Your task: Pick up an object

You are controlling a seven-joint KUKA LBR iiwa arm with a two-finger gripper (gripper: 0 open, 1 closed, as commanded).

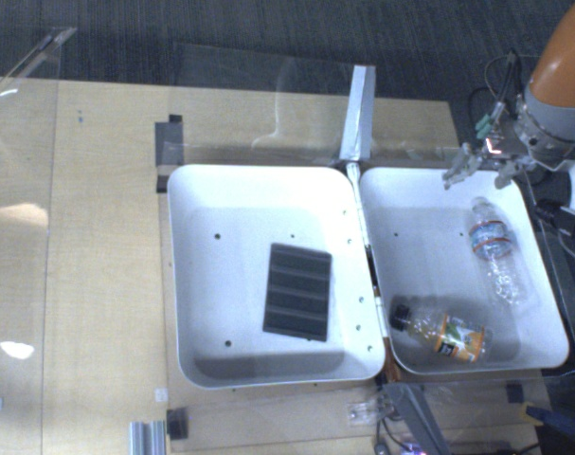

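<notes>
Nearest, an amber bottle (440,332) is seen lying crosswise, well below the pincer (480,166), whose prongs are seemingly spread apart.

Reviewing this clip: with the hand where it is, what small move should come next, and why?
Probably a short descent toward the clear water bottle. The hand sits at the right bin's far rim, holding nothing, and that bottle lies just below it in this view. The amber bottle lies farther off near the front wall, and the dark ridged block is in the left bin.
</notes>
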